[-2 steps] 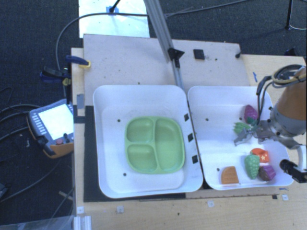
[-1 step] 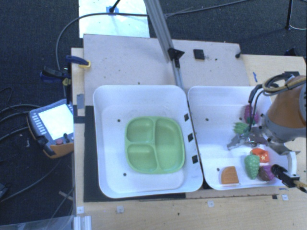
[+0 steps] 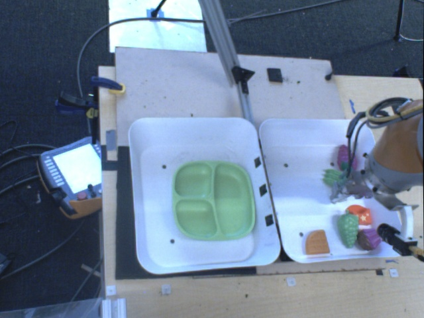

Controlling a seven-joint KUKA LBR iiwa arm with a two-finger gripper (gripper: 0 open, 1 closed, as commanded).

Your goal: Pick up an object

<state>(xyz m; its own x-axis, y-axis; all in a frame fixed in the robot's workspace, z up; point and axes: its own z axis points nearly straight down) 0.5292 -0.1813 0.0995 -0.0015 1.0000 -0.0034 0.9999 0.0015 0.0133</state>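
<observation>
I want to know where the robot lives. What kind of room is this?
Probably a robot lab, not a home. The arm works at a bench with two white bins, cables trail across the dark floor, and a control pendant lies beside the bench.

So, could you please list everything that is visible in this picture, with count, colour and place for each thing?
bins: 2, white, side by side on the bench
divided plate: 1, light green, in the left bin
orange block: 1, right bin, near front wall
green bumpy toy: 1, right bin, front right
red-orange toy: 1, just behind the green one
purple toy: 1, right bin, front right corner
purple piece: 1, right bin, by the arm
green leafy piece: 1, beside the gripper
handheld pendant: 1, left of the bench
arm: 1, grey and orange, over the right bin
gripper: 1, low in the right bin
</observation>
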